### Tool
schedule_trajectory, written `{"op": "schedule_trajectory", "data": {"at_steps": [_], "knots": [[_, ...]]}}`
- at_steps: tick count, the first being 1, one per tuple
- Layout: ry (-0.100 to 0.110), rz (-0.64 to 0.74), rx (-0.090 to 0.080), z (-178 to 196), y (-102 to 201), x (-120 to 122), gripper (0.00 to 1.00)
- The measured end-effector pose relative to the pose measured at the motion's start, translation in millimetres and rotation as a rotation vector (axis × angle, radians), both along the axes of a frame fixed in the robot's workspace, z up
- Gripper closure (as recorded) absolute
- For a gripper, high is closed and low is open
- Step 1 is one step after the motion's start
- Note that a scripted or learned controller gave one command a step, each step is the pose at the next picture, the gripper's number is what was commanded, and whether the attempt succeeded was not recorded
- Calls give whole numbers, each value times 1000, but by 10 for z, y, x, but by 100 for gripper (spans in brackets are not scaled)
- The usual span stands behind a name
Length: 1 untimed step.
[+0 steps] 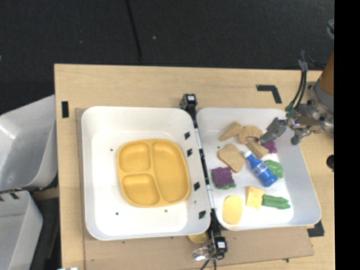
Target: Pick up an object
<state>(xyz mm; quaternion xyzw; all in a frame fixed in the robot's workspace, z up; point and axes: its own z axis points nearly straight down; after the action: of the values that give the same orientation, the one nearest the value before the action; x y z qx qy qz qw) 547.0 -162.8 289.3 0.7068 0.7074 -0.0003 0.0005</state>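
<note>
The right bin holds several toy foods. Tan bread pieces lie at its upper middle, and a tan toast slice sits below them. A blue bottle lies beside a green piece. Purple grapes, a yellow cheese wedge, a green vegetable and a yellow oval fill the lower part. My gripper reaches in from the right, low over the tan pieces and a small purple item. I see nothing held in it.
The left bin carries a yellow divided plate. Black clips run along the seam between the bins. The wooden bench surrounds both bins, and a white container stands off its left edge.
</note>
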Motion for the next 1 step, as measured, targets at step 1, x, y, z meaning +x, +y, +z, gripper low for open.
{"op": "schedule_trajectory", "data": {"at_steps": [1], "knots": [[7,-7,-1,-775,-650,-222,0]]}}
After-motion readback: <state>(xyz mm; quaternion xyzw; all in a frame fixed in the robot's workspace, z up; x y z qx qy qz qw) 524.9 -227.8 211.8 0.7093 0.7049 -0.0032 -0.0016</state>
